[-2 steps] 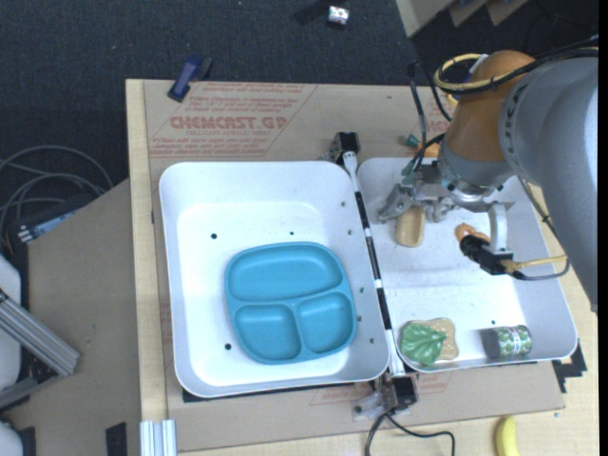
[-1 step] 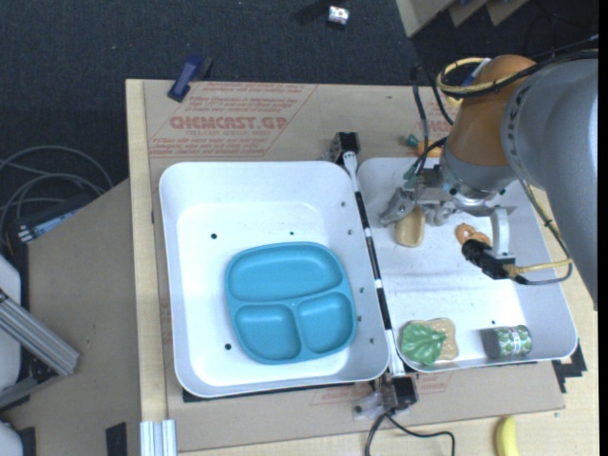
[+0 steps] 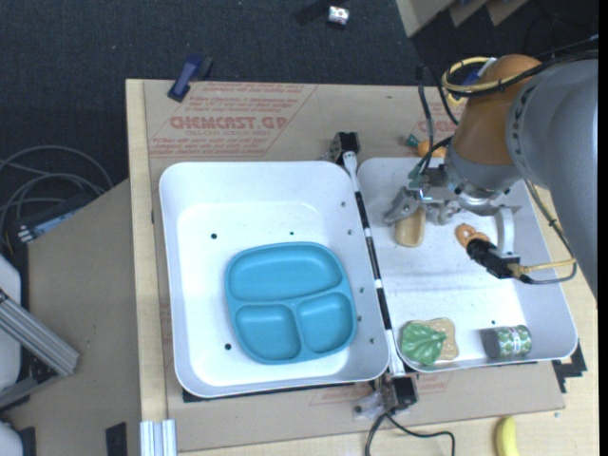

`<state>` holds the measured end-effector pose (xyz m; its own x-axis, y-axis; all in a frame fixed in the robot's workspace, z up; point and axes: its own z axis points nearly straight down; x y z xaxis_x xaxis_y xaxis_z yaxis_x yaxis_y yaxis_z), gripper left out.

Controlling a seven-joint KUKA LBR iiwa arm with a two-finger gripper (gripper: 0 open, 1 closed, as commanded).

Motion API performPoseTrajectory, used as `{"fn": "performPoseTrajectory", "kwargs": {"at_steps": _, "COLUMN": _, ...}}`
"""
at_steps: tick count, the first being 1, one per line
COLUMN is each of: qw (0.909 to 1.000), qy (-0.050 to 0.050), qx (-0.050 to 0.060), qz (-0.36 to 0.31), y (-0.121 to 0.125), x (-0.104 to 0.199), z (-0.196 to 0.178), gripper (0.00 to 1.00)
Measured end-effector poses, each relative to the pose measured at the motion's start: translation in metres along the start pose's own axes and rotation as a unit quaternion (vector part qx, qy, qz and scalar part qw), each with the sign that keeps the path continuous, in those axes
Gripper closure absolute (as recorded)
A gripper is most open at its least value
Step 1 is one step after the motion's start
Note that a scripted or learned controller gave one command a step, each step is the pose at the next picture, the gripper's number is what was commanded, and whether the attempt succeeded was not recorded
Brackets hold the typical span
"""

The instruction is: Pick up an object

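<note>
1. Two shallow white bins side by side on the bench: left bin (image 3: 180,255) and right bin (image 3: 541,283), touching along a dark middle seam.
2. One blue divided tray (image 3: 290,300) with three compartments, lying flat in the left bin, toward that bin's near edge.
3. Three loose things in the right bin: one tan rounded object (image 3: 409,229) near the far left corner of that bin, one green leafy item (image 3: 425,341) on a pale backing at the near left corner, and one small green-labelled can (image 3: 508,341) on its side at the near right corner.
4. One grey arm (image 3: 560,112) with an orange band (image 3: 486,112), reaching in over the far right part of the right bin.
5. One gripper (image 3: 425,202) low over the far left part of the right bin, metal fingers splayed apart, just above and touching or nearly touching the tan rounded object; cannot tell whether anything sits between the fingers.
6. One orange-tipped black connector (image 3: 480,248) with a cable hanging beside the wrist.
7. Brown cardboard sheet (image 3: 237,122) with red print covering the bench top beneath both bins.
8. Dark carpet floor (image 3: 95,27) beyond the far edge, with one small blue object (image 3: 189,76) at the far left corner of the bench and coiled cables (image 3: 38,198) off the left edge.
</note>
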<state>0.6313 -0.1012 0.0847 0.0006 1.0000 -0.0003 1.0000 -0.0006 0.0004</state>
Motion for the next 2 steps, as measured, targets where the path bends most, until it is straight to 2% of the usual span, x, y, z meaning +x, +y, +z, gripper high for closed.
{"fn": "performPoseTrajectory", "kwargs": {"at_steps": 2, "qw": 1.0000, "qy": 0.000, "qx": 0.000, "qz": -0.001, "y": 0.0080, "x": 0.0075, "z": 0.0000, "gripper": 0.00}}
